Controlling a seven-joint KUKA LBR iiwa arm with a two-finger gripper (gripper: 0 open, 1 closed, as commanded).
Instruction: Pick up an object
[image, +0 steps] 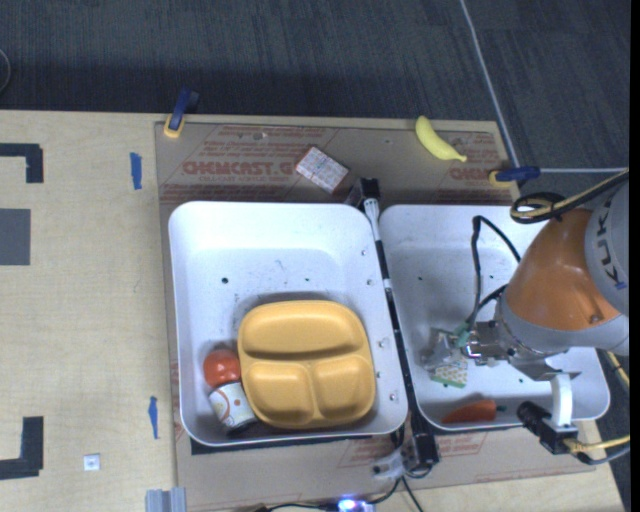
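Note:
In the right bin (430, 240), my gripper (446, 352) hangs low at the end of the grey arm with its orange band (560, 280). It is directly over a small checked green-and-white object (451, 374) and seems to touch it. An orange carrot-like piece (470, 410) lies just in front, by the bin's near wall. In the left bin (200, 250) a yellow divided tray (305, 360) lies flat, with a red-and-white toy (226, 385) at its left edge.
A yellow banana (438, 140) and a small patterned box (321, 168) lie on the cardboard behind the bins. A black divider bar (385, 290) runs between the bins. Cables loop by the arm at right.

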